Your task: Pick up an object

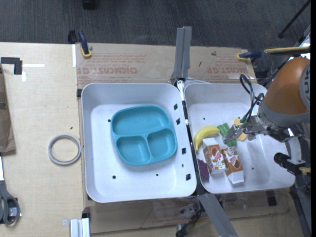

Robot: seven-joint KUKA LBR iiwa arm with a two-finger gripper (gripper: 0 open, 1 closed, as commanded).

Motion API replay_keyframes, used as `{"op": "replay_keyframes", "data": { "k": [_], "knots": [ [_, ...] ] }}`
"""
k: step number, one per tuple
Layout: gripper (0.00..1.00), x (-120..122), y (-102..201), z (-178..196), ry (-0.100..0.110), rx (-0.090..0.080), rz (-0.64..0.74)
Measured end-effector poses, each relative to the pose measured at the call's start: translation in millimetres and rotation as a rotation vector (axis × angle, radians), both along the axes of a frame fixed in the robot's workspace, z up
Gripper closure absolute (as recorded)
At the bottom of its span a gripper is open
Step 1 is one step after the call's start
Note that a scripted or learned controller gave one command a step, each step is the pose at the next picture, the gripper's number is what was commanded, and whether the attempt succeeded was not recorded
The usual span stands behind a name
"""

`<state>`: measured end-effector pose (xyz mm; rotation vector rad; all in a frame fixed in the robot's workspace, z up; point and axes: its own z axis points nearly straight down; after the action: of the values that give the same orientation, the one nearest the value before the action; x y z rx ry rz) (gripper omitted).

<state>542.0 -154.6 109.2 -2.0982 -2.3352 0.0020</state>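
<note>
The right bin (213, 101) holds a yellow banana (204, 135), a small green object (224, 129), two orange-and-white cartons (214, 159) (233, 165) lying side by side, and a dark purple item (203, 168) at the bin's left wall. My gripper (236, 134) hangs low over the middle of this bin, just right of the green object and above the cartons' top ends. A small yellow piece (241, 137) shows right beside it. The orange-banded wrist (290, 90) rises to the right.
The left bin (94, 147) carries a blue three-compartment plate (143, 134). On the wooden bench to the left lie a grey tape ring (64, 149) and scissors (8, 207). A metal post (182, 51) stands behind the bins' divide.
</note>
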Motion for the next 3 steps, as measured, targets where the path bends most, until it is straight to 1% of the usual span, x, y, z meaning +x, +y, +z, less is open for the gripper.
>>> {"op": "replay_keyframes", "data": {
  "k": [1,2,3],
  "knots": [
    [0.00,38,-9,-14,-0.010,-0.005,0.125],
    [1.00,40,-11,-2,-0.018,-0.008,0.120],
    [1.00,63,49,114,-0.002,-0.001,0.143]
  ]
}}
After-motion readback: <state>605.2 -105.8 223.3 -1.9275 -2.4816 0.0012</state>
